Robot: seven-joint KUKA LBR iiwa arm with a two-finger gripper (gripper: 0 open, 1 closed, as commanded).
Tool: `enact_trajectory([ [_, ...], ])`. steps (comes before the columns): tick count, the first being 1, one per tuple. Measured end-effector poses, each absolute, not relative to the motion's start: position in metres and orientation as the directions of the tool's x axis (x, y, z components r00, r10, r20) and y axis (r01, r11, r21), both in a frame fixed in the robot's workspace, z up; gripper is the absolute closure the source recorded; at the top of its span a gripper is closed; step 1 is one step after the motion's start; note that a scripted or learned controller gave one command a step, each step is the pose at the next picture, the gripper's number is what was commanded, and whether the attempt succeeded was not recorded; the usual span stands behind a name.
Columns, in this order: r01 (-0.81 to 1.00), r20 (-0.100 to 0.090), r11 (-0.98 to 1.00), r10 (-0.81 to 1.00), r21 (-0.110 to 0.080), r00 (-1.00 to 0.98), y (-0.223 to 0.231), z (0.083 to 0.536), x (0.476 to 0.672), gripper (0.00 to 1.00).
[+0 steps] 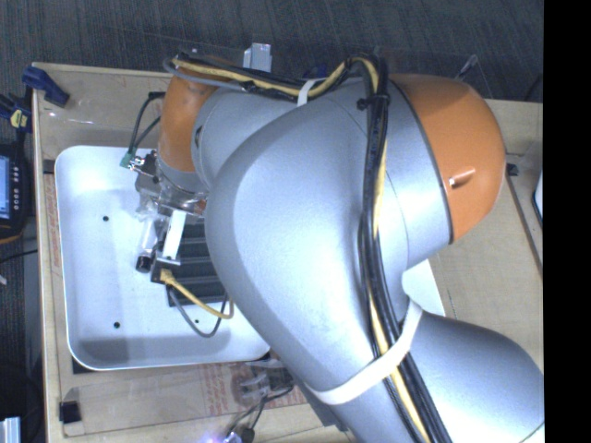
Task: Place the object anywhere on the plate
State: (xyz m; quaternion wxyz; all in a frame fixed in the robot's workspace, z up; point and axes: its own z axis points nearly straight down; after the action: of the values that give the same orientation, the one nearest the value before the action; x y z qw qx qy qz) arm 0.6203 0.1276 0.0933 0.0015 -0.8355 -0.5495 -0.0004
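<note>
The grey arm (314,247) reaches in from the right and sweeps across most of the view, its orange band (457,160) uppermost. Cables run along its casing. The tool (159,243) hangs at the wrist, pointing down and left.

A pale wooden bench (92,109) stands on dark carpeted floor (185,12), with blue clamps (42,83) at its corner.

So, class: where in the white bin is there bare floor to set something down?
The white bin has bare floor along its left wall and across its near edge, left of and below the gripper. It is crowded on the right, where the arm overhangs.
</note>
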Motion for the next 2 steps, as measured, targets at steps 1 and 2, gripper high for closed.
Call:
enact_trajectory([
  [1, 0.717, -0.001, -0.697, 0.717, -0.004, 0.697, 0.147, 0.091, 0.656, 1.0],
  [2, 0.975, 0.005, -0.222, 0.975, 0.001, 0.222, 0.114, 0.094, 0.6, 1.0],
])
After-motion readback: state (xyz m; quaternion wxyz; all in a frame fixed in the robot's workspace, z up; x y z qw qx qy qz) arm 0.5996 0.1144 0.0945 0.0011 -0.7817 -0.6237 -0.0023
